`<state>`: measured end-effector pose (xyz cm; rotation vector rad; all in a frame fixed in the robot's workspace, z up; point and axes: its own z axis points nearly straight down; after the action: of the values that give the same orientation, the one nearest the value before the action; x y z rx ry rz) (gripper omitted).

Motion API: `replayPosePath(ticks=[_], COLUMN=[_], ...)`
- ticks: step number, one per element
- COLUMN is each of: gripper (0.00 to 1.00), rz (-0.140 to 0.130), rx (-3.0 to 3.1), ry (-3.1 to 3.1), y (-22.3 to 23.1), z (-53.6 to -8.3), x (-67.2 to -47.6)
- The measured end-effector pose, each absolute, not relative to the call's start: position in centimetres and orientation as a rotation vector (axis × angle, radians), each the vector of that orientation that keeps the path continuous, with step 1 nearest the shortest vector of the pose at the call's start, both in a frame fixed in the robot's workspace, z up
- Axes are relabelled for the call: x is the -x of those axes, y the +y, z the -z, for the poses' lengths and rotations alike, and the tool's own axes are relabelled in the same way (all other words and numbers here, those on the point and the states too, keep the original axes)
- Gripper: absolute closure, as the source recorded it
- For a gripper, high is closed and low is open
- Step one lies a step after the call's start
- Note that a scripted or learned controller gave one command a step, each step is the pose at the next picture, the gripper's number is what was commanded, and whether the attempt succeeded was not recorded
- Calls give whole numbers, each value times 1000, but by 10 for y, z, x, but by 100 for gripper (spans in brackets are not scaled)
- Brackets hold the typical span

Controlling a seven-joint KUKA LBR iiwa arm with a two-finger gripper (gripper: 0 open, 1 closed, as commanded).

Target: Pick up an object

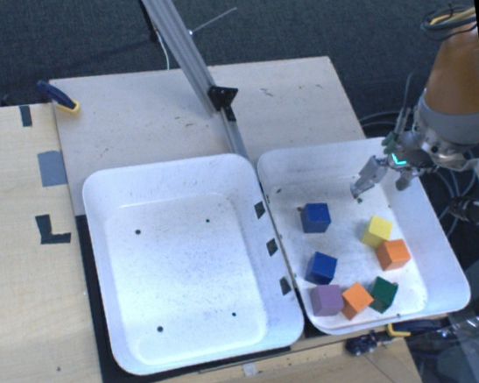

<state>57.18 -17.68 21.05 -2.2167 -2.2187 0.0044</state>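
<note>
My gripper [371,181], finger state undeterminable, hovers at 1 o'clock in the right bin [431,230]. Contents: two blue blocks [316,217], two orange [393,254], one yellow [376,231], one purple [326,300], one green [383,293].

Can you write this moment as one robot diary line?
gripper: above right bin, holds nothing | nearest: blue block | picked: none

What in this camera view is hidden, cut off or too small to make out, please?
- Gripper: its fingers are small and blurred, so open or shut cannot be told.
- Arm: cut off by the right edge of the camera view.
- Green block: partly covered by the orange block in front.
- Specks in the left bin: too small to identify.
</note>
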Motion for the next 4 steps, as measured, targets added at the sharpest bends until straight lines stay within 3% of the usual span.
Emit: replayPosePath(ticks=[1, 3, 4], gripper=[0, 0, 0], rz=[-1, -8, -5], rx=[2218, 2217, 2220], ry=[-2223, -2219, -2223], y=[-177, -174, -174], z=[-213, -112, -91], x=[-573, -580, -580])
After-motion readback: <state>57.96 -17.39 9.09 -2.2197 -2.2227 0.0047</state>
